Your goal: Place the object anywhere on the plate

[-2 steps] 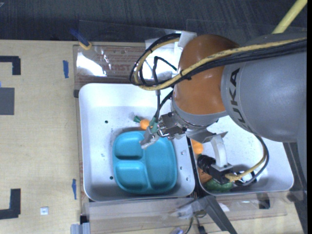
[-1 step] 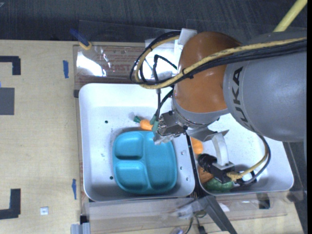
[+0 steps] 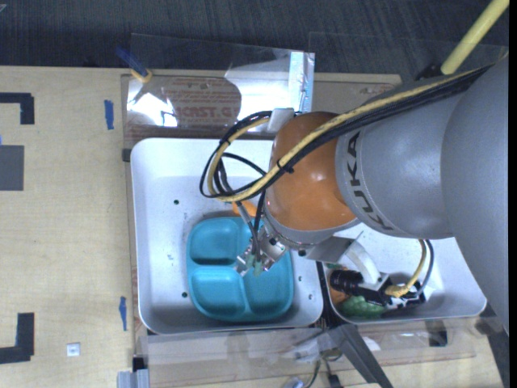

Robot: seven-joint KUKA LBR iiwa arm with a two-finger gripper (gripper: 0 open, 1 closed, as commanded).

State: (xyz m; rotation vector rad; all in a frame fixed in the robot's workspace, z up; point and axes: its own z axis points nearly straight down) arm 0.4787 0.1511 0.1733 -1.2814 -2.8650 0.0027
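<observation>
Where the grey arm [image 3: 420, 136] reaches in from the right, its orange band [image 3: 311, 172] hangs over the left bin [image 3: 153, 217], and the gripper [image 3: 256, 261] sits low over the teal plate [image 3: 218, 277]. The plate is a rounded, divided dish lying in the lower part of that bin, with ridges splitting it into compartments. The gripper's tip shows at the plate's right-hand part, near the ridge between the compartments, but it is small and partly blurred: whether it is open or closed cannot be told, and nothing can be made out in its grip. Whether it touches the plate's surface or only hovers just above is also unclear.

A small orange thing [image 3: 242, 209] peeks out just above the plate's upper edge, mostly hidden under the wrist; it lies on the bin floor beside the plate, not on it. What it is cannot be told.

Yellow and black cables [image 3: 230, 164] loop from the wrist over the bin's upper half. In the right bin [image 3: 464, 293], a green item [image 3: 359, 306] lies near the lower-left corner. Both bins rest on the light wooden table [image 3: 65, 217].
</observation>
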